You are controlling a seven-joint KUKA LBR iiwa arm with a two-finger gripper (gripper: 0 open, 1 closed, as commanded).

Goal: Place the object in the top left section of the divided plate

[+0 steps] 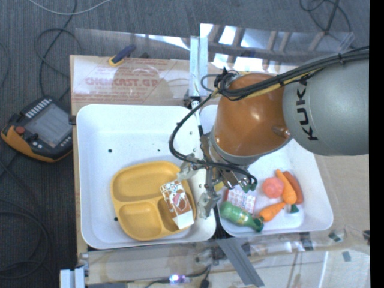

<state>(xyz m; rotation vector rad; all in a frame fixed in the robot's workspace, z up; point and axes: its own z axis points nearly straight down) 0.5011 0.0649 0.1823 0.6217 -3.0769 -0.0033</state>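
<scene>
**Ana:** Over the seam between the two bins point(144, 116), the arm point(327, 110) hangs low, and that is my first worry. Its bulk covers much of the right bin, so any swing toward the plate could catch the shared wall or drag the cables with it.

**Ben:** Next down in size, the divided plate point(135, 188). It sits in the left bin, toward the near edge, yellow, with one large section at the top and two smaller ones below.

**Ana:** And the carton point(177, 204)?

**Ben:** Lying tilted across the plate's right side, over the lower right section and partly on the rim (not in the top left section, as far as I can judge). So the task looks unfinished.

**Ana:** Where does it lie from the gripper point(207, 197)?

**Ben:** Just to the gripper's left in the camera view, very near, perhaps touching one finger. I see nothing between the fingers, so I would not call it held. Whether they stand wide or narrow, I cannot tell; wrist and wires hide too much.

**Ana:** Then the risks: a grasp on a slanted carton may slip, or a finger may nudge it off the rim into the bin.

**Ben:** Or shove the plate itself, since it lies loose. The toy vegetables point(282, 191) in the right bin look well clear of that.
</scene>
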